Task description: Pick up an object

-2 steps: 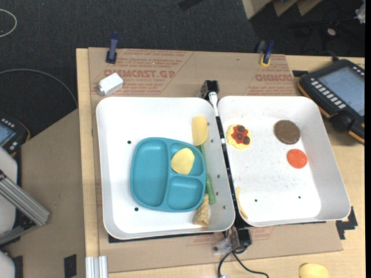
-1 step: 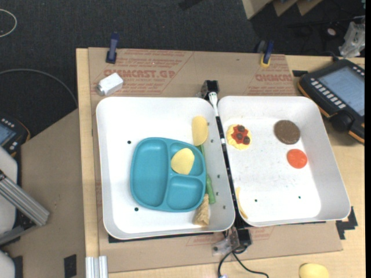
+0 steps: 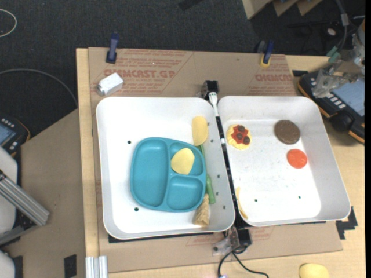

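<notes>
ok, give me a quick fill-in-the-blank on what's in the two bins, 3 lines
1. The teal divided tray sits in the ___ bin.
2. A pale yellow piece lies on the ___.
3. The brown disc and the orange disc lie in the ___ bin.

Missing words: left; tray; right

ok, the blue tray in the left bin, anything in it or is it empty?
Not empty. The blue tray holds one yellow piece in its upper right compartment; the other compartments look bare.
</notes>
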Available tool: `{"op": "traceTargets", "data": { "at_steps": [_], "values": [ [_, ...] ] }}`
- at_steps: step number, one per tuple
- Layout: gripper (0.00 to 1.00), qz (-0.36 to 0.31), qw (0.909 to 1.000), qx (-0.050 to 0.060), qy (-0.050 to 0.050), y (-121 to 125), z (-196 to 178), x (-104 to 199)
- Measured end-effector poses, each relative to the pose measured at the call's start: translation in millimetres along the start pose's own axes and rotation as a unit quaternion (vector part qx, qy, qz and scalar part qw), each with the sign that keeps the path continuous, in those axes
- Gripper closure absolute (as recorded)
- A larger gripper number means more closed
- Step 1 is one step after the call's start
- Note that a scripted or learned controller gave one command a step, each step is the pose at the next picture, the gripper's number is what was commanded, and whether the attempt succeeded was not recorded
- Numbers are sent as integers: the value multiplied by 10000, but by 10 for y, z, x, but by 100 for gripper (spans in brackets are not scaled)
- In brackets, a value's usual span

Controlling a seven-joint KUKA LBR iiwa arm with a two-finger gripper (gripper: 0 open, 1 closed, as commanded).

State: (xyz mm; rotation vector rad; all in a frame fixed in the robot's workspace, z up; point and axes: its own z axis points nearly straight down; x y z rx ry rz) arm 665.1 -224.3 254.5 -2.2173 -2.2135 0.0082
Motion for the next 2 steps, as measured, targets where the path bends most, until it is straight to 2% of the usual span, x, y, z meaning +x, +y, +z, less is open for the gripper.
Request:
{"op": "traceTargets", "data": {
  "at_steps": [1,2],
  "values": [
    [100,-29,10000,-47,-7,11,-393,985],
    [100,3,10000,-18,-8,11,1258,612]
  ]
}}
